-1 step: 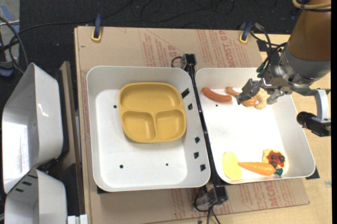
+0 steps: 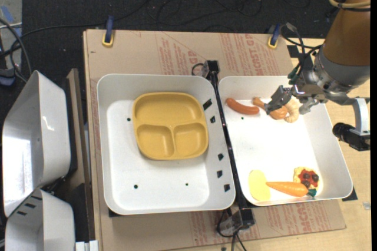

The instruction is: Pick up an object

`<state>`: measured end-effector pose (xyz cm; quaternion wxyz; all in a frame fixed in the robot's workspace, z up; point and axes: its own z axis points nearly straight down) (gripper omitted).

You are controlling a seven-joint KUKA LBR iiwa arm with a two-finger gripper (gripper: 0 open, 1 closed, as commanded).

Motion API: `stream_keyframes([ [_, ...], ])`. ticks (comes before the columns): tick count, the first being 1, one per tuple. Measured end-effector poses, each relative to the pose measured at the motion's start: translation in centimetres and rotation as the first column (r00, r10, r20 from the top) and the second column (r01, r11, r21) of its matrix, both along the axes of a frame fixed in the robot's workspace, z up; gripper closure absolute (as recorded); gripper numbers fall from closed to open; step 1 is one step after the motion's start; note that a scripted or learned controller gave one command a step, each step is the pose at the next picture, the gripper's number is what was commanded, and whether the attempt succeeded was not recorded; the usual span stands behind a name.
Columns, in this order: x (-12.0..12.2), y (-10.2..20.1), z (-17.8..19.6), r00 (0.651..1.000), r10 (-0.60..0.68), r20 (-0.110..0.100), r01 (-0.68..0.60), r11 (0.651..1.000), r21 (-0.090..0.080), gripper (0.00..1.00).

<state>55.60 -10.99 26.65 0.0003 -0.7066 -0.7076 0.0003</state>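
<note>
While the gripper (image 2: pixel 281 103) sat low at about 1 o'clock in the right bin (image 2: pixel 330 144), we honestly couldn't tell how it was set or whether it had the tan lump (image 2: pixel 285 113) right beside it. So no pick confirmed yet. Sausage (image 2: pixel 242 106) lay just at its 9, carrot (image 2: pixel 287 188) down at 6.

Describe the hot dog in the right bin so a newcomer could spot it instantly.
Find the right bin of the two white ones and look along its far edge, near the divider. The hot dog lies flat there, left of the tool. It is a plain reddish-orange sausage with rounded ends, unlike the pointed carrot at the near edge.
</note>
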Motion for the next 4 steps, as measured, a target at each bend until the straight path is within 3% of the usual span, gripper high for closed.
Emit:
stream_keyframes([
  [3,-0.5,0.6,-17.7,1.0,-0.003,-0.005,0.003,1.0,0.001,0.0],
  [4,-0.3,0.6,-16.3,1.0,-0.005,0.0,0.005,1.0,0.0,1.0],
])
